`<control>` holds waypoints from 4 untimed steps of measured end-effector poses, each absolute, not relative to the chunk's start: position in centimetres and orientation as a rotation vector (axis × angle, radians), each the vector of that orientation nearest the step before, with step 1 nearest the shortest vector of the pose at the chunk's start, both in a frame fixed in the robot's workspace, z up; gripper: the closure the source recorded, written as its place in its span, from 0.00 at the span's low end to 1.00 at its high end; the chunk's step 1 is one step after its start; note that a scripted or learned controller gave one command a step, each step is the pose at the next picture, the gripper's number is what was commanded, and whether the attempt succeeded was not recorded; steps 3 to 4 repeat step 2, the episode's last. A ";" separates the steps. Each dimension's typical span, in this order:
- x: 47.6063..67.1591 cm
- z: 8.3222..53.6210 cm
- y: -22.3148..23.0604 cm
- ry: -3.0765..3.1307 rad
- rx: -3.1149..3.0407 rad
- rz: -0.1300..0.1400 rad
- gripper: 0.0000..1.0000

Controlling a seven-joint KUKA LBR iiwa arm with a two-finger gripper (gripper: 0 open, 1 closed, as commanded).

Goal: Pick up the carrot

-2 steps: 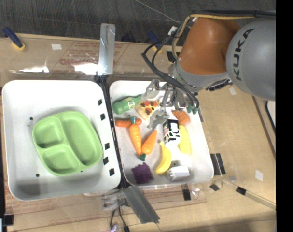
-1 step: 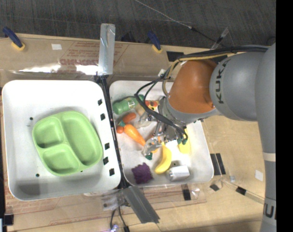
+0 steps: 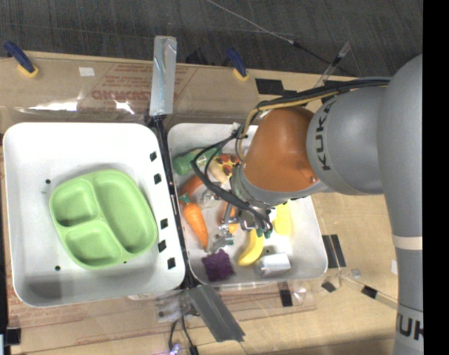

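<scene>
In the right bin [image 3: 313,265], a purple object [image 3: 218,265], a banana [image 3: 251,248] and a small white item [image 3: 274,263] crowd the front wall, and just behind them the carrot [image 3: 195,224] lies free against the left side. The gripper [image 3: 235,228] hangs beside it over the clutter, and whether it is spread or pressed together cannot be told. Packed this tightly, a descent could well catch the banana or shove the carrot against the wall. Farther left, the green plate [image 3: 102,217] sits in the other bin [image 3: 32,146].
</scene>
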State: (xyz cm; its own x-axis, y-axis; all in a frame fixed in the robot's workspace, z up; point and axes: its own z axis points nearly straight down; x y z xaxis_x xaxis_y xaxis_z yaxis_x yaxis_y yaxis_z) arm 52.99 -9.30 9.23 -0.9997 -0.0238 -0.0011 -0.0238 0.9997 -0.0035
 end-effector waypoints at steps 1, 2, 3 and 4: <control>53.4 10.7 -9.5 3.128 -0.041 -0.013 1.00; 54.6 19.5 -8.4 3.122 0.283 -0.001 1.00; 54.6 19.5 -8.4 3.122 0.283 -0.001 1.00; 54.6 19.5 -8.4 3.122 0.283 -0.001 1.00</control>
